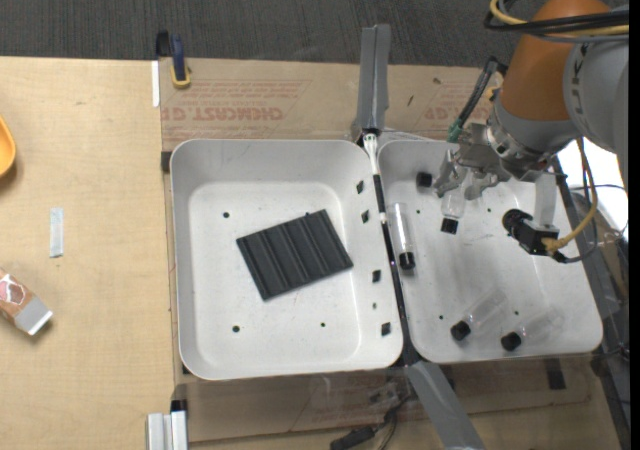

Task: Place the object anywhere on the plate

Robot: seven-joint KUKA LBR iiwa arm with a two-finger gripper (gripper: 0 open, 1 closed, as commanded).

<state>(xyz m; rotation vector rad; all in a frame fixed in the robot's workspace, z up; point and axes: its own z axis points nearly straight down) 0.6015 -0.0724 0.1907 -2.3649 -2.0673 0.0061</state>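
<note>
A dark ribbed rectangular plate (295, 253) lies tilted in the middle of the left bin (200, 338). Several clear tubes with black caps lie in the right bin (570, 338). One tube (452, 213) lies just under my gripper (458, 188), its black cap pointing toward the front. The gripper hangs low over the back left part of the right bin, right above that tube's clear end. Whether it touches the tube is not clear.
Another clear tube (400, 234) lies along the divider between the bins. Two more tubes (478, 316) (528, 330) rest near the right bin's front edge. A small black cap (424, 179) sits left of the gripper. A black and yellow cable (540, 235) loops beside the wrist.
</note>
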